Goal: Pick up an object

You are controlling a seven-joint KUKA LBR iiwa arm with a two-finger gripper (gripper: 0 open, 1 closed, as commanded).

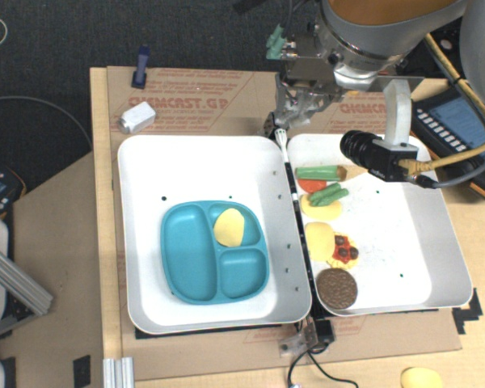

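My gripper [293,113] hangs over the back edge where the two bins meet, under the grey wrist with the orange band. The right bin [412,241] holds toy foods along its left side: a green stick with an orange tip [319,172], a red piece [311,186], a green pod [330,194], a yellow piece [322,209], a pale yellow lump [318,234], a red piece with dark spots [345,250] and a brown disc [337,288]. The left bin [145,192] holds a teal divided tray [196,257] with a yellow lump [229,227] in its upper right compartment.
A black cylinder on a white bracket [373,153] juts over the back of the right bin, with cables trailing right. A small white block [137,117] and a blue clip [141,65] lie on the cardboard behind the left bin.
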